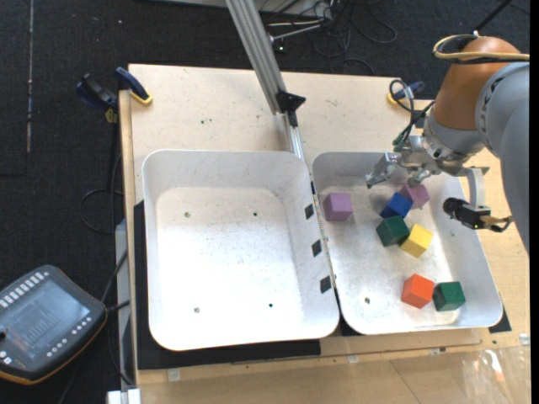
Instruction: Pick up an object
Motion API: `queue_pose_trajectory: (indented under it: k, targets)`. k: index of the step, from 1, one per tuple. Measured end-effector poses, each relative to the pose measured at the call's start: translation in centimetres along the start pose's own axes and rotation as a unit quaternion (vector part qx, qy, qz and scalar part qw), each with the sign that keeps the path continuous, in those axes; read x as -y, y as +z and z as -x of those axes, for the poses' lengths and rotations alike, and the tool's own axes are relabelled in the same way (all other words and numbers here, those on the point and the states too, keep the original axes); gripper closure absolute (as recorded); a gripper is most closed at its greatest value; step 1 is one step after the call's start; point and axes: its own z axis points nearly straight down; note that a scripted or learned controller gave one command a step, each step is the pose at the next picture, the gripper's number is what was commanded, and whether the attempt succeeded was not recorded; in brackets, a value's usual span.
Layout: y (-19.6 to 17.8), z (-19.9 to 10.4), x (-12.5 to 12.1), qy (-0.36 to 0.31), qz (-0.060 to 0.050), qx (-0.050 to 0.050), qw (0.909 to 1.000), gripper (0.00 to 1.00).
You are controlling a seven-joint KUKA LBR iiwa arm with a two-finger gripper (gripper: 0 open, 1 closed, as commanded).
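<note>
Several small cubes lie in the right bin (480, 268): a purple cube (338, 206) near its left wall, a blue cube (396, 204), a mauve cube (417, 195), a dark green cube (392, 231), a yellow cube (416, 241), an orange cube (418, 291) and a green cube (449, 295). My gripper (400, 173) hangs over the far part of the right bin, just above and behind the blue and mauve cubes. It is open, and I see nothing between its fingers.
The left bin (168, 225) stands beside the right one, sharing a raised middle wall. A slanted metal pole (257, 40) crosses above the bench's far side. Clamps sit at the bench's far corners. A teach pendant (42, 322) lies on the floor at lower left.
</note>
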Motion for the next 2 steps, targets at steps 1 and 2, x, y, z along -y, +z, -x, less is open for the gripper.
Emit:
queue_pose_trajectory:
  k: [1,2]
  targets:
    - [-0.9,0.0,0.0,-0.001,0.001,0.001,1.0,1.0]
    - [-5.2,0.1,-0.3,-0.001,-0.005,-0.002,1.0,1.0]
